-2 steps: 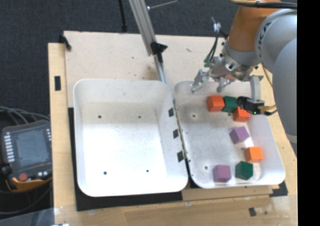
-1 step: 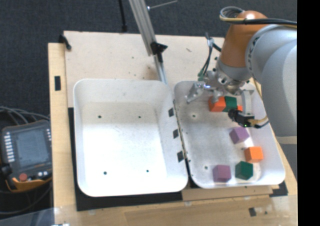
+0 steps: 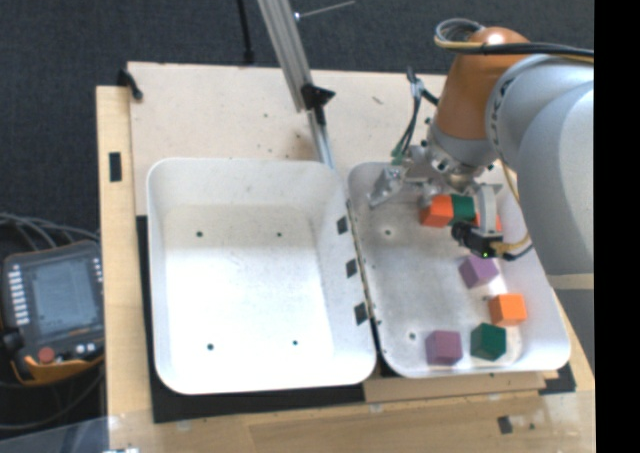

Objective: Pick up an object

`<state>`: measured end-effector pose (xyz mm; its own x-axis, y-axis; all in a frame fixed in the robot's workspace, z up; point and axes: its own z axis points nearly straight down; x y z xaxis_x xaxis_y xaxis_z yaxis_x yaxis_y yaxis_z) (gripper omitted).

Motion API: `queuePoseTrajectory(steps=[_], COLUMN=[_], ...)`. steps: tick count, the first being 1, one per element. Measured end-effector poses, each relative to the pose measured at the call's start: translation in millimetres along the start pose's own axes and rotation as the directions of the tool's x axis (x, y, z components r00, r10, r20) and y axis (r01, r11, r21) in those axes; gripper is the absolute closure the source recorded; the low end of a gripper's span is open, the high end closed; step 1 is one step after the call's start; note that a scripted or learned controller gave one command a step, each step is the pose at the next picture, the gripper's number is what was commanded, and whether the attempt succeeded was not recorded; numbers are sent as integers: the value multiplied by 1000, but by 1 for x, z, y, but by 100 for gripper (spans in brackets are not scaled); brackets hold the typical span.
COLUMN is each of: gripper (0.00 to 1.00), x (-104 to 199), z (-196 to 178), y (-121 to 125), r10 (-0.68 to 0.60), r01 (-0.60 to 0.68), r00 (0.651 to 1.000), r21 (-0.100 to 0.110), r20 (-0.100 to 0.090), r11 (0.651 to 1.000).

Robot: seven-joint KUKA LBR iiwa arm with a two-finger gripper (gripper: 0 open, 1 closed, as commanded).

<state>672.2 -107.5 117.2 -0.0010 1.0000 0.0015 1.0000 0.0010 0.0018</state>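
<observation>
My gripper (image 3: 388, 183) hangs over the far left part of the right bin (image 3: 400, 271), below the arm's orange band. Just right of it lie an orange block (image 3: 436, 212) and a green block (image 3: 463, 207), touching each other, partly under the wrist. Further forward a purple block (image 3: 478, 271) and another orange block (image 3: 508, 308) lie near the bin's right wall. A dark green block (image 3: 488, 341) and a second purple block (image 3: 443, 346) rest at the near edge. I see nothing held in the gripper.
The left bin (image 3: 250, 271) stands beside the right one, their walls meeting at the middle. A slanted metal post (image 3: 290, 51) rises behind the bins. A teach pendant (image 3: 55, 301) lies off the bench at the left.
</observation>
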Motion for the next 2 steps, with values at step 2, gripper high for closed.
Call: queuePoseTrajectory(steps=[2], gripper=[100], x=[-2], z=[-55], y=[2], r10=[0], r01=[0], r00=[1000], r21=[-5], r20=[2], r11=[1000])
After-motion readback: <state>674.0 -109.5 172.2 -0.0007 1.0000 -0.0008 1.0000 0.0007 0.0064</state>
